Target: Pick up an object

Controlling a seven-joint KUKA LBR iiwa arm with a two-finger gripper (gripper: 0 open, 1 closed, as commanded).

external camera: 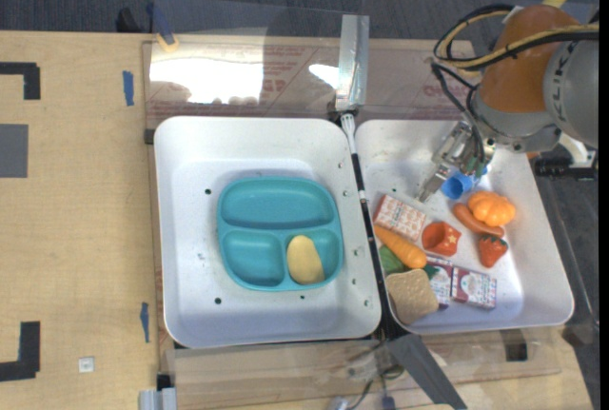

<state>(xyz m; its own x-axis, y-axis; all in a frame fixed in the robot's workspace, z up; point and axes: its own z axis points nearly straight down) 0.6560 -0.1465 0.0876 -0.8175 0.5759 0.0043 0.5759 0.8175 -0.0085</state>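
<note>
Camera view, looking down on my two bins, near edge first:

- Right bin (547, 299): along its near edge lie a slice of bread (412, 294) and a small printed carton (470, 285).
- Further in, a carrot (402, 245) lies slantwise near the left wall, with a second carton (402, 216) just beyond it and a red pepper piece (441, 237) beside both.
- Toward the right wall — a strawberry (491, 248) and an orange pepper (491, 208), close together.
- Left bin (181, 208): a teal divided tray (271, 213) sits in the middle, with a potato (304, 259) in its near right compartment.
- A small blue cup (460, 185) stands in the right bin's middle, just beside the orange pepper.
- My gripper (440, 180) hangs over that bin's far half, fingers parted a little with nothing between them — the blue cup sits just beside the tips.
</note>
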